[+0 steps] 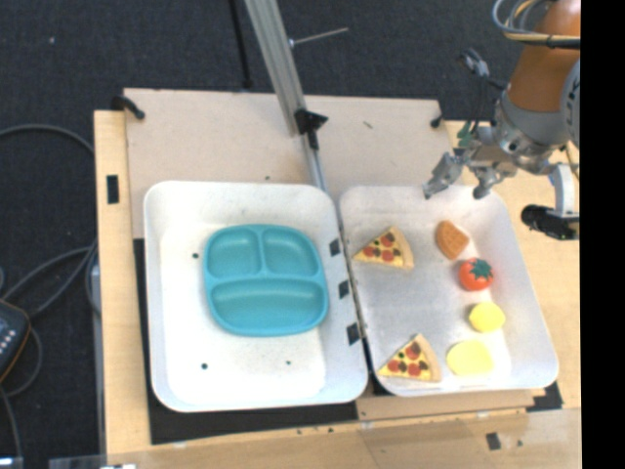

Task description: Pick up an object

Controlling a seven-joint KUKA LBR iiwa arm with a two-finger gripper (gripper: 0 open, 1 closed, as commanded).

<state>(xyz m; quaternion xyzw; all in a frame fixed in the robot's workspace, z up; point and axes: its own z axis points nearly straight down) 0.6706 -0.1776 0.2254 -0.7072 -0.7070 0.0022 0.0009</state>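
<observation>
Gripper (455,183) hangs over the far edge of the right bin (522,355), near its far-right corner. Fingers spread apart, nothing btwn them; one tip points toward the bin's far-middle, the other sits closer to the right rim. Grey wrist w/ orange band above it comes in from the right.

Right bin contents:
- Orange-brown bread roll (451,238), far part of bin, right of centre; closest item to the gripper, just below it in view, not touching.
- Red tomato (476,274) w/ green top, just nearer than the roll, twd right edge.
- Small yellow piece (486,317), nearer again along the right side.
- Bigger yellow piece (471,358), close to the near-right corner, just beside the small one.
- Pizza slice (385,249) near the bin's left edge, far half.
- Second pizza slice (411,359) by the near edge, left of the bigger yellow piece.
All lie flat on the bin floor, apart from each other.

Left bin (176,360) holds a teal divided plate (264,279), three compartments, about centred, tilted slightly.

Both bins sit side by side on the bench (195,130). A metal pole (278,52) rises from the bench's far edge btwn the bins.
</observation>
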